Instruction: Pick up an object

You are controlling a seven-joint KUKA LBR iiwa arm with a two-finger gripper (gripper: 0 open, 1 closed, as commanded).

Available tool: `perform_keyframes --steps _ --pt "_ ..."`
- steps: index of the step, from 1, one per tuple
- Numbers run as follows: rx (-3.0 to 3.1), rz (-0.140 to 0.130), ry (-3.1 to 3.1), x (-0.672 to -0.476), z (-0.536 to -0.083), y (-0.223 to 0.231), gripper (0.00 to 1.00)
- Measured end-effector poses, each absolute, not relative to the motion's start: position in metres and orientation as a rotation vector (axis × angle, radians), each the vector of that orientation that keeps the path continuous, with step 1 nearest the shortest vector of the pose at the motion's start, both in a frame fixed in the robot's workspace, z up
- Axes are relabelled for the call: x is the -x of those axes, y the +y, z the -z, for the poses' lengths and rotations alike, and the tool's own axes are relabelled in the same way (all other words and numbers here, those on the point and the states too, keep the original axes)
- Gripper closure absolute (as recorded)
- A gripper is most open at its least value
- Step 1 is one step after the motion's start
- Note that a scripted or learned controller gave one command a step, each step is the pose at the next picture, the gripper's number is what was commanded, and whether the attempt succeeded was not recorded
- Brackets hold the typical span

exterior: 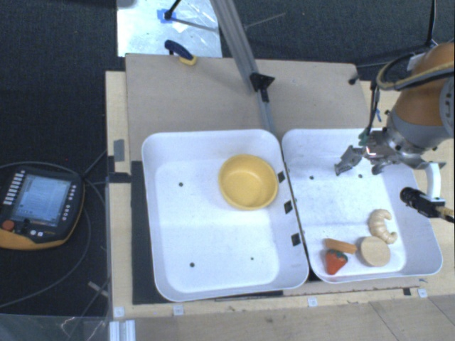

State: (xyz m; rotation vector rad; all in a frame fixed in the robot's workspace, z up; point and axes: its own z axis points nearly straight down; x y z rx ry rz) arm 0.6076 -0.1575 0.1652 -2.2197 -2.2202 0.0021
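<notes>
The worktop carries two shallow white bins side by side. The left bin holds a single yellow bowl, sitting upright towards its far right corner. The right bin holds a small cluster near its front right corner: a round tan disc, a pale croissant-shaped piece just behind it, a red strawberry-like toy to the left of the disc, and a short orange stick lying just above the strawberry.

The arm reaches in from the right, its orange section above the far right corner of the right bin. The end effector hangs over the far part of that bin, well apart from the cluster and from the bowl. Its fingers look spread apart with nothing between them, though they are small and dark here, so how wide they stand is hard to judge.

By my reading, the task is at the approach step: nothing is grasped and no object is singled out yet. The nearest candidates are the pieces at the front of the right bin. The next move calls for bringing the end effector towards the front of the bin, centring it over one piece, and descending with the fingers wide enough to straddle it. The disc and croissant nearly touch, so a clean grasp of either likely needs care.
</notes>
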Motion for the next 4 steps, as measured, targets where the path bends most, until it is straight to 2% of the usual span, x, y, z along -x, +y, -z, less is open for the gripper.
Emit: perform_keyframes --steps 1,2,3,4 --pt "2.22 -0.003 -2.22 -0.598 -0.117 -0.161 0.0" --pt "2.223 0.002 -2.223 -0.6 -0.13 -0.161 1.0" --pt "2.224 0.005 -2.226 -0.594 -0.191 -0.161 1.0" --pt "2.223 0.003 -2.225 -0.595 -0.227 -0.161 1.0"
